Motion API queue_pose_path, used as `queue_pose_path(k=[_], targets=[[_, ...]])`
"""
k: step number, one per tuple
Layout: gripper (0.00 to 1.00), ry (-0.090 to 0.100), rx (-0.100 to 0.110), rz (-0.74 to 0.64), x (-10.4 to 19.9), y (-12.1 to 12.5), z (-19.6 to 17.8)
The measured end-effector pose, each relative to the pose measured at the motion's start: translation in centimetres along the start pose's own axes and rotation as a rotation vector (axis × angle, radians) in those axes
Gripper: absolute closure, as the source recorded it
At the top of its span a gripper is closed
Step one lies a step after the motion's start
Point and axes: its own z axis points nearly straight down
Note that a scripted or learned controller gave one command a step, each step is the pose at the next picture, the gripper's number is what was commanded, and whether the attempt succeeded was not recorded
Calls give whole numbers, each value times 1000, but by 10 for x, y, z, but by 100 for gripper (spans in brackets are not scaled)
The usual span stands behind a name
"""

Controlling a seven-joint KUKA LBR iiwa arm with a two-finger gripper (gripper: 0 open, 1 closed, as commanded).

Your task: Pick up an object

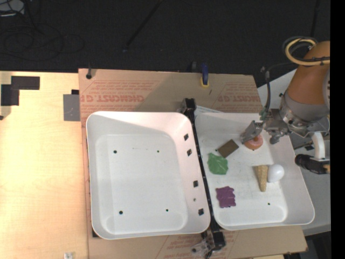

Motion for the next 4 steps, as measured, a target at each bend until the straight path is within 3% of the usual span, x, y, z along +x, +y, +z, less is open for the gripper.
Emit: queue_pose_path(k=[1,2,3,4], targets=[[0,-1,3,-4,2,30,93],[0,3,2,-1,-2,34,95],[0,11,17,-3,-7,40,95],[0,28,22,-3,-22,41,95]])
